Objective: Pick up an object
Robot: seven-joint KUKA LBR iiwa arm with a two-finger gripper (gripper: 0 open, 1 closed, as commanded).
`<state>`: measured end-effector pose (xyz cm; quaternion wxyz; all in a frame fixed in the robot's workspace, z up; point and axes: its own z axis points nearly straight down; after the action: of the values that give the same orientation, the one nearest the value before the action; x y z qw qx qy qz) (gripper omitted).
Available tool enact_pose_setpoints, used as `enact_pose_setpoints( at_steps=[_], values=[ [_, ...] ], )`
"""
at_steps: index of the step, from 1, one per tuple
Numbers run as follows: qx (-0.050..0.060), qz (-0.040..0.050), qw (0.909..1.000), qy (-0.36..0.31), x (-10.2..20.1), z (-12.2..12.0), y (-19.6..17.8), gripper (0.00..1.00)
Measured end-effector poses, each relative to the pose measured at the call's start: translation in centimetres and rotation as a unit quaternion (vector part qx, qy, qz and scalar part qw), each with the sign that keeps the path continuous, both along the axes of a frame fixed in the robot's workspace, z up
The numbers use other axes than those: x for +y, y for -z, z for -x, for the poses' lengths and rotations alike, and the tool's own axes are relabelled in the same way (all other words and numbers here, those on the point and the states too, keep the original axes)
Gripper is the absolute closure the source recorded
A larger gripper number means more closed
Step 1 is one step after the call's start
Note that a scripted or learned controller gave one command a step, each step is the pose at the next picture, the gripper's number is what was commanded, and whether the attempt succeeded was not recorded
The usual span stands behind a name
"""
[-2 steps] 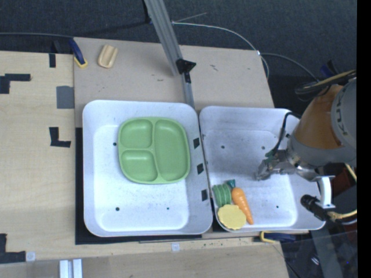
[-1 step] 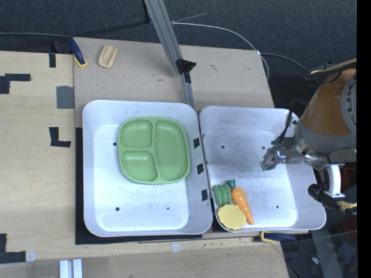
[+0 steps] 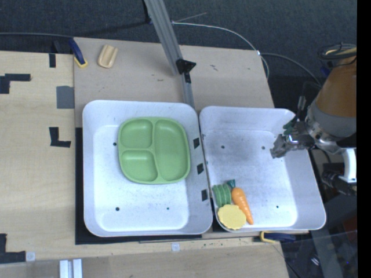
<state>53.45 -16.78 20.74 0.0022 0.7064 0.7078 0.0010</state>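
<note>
carrot (image 3: 242, 205) lies near right bin's (image 3: 301, 181) front-left corner; claw (image 3: 279, 147), grip state unclear, hovers by right wall.

The green divided plate (image 3: 155, 150) at the left bin's centre is looking like smooth matt plastic; both white bins (image 3: 101, 213) are showing scuffed, speckled plastic; the bench (image 3: 35, 172) is looking like pale wood.

Tool (image 3: 280, 146) over right bin (image 3: 301, 178); carrot (image 3: 242, 204) at its front-left corner
</note>
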Motion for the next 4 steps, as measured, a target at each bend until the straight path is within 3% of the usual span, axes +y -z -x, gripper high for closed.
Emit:
enact_pose_setpoints(
  at_steps=[1,4],
  values=[
    [0.002,-0.0008,1.0,0.0,0.0,-0.1,-2.0,1.0],
    [0.003,-0.0018,1.0,-0.003,16.2,-3.4,-2.4,1.0]
  ],
)
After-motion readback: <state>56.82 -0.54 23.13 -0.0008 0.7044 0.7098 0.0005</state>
